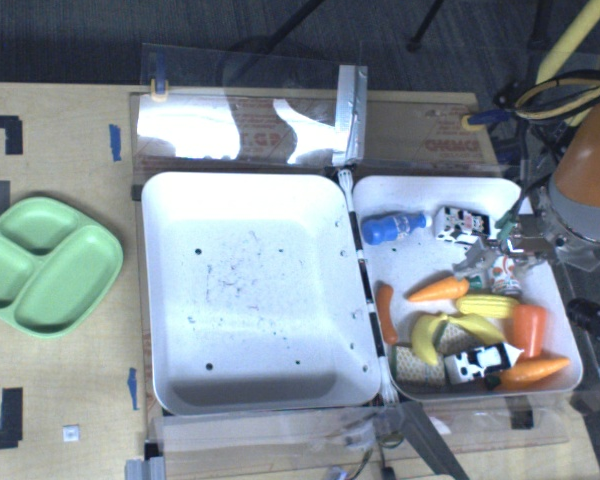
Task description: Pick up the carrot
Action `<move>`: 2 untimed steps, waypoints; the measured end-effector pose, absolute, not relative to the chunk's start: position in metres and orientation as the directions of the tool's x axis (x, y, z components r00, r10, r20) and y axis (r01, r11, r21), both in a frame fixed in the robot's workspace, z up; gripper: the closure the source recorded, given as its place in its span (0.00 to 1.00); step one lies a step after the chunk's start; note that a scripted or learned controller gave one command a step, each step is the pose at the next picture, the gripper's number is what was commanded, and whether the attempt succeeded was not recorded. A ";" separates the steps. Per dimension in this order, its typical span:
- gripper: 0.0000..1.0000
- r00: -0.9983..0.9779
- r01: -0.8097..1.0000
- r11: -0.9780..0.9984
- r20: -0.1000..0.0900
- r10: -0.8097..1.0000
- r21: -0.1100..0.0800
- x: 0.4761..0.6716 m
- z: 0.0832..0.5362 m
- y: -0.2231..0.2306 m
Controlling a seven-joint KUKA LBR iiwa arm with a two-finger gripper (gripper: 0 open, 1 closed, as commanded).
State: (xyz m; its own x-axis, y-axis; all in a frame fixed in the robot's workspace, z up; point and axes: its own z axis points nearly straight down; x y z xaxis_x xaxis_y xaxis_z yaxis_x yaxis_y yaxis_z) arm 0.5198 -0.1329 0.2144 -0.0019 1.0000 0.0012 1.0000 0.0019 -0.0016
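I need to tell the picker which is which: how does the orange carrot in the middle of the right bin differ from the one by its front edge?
The middle orange carrot lies nearer the tool; the front-edge orange carrot lies farther. The middle one touches a yellow banana; the front one lies beside a black-and-white toy. Both are orange, tapered and lying flat in the right white bin.

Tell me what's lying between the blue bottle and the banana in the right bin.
In the camera view, a carrot lies between the blue bottle and the banana, tip pointing toward the bin's left side.
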 end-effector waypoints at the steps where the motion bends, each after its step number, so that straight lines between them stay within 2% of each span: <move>1: 0.00 -0.139 0.990 0.139 0.001 0.990 -0.001 0.532 0.145 -0.107; 2: 0.00 -0.097 0.995 0.097 0.000 0.995 0.001 0.537 0.239 -0.117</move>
State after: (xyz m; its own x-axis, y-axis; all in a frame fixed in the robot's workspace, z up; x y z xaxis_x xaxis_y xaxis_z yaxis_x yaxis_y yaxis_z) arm 0.5371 -0.1167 0.2394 -0.0966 0.9953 -0.0004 0.9953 0.0966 0.0013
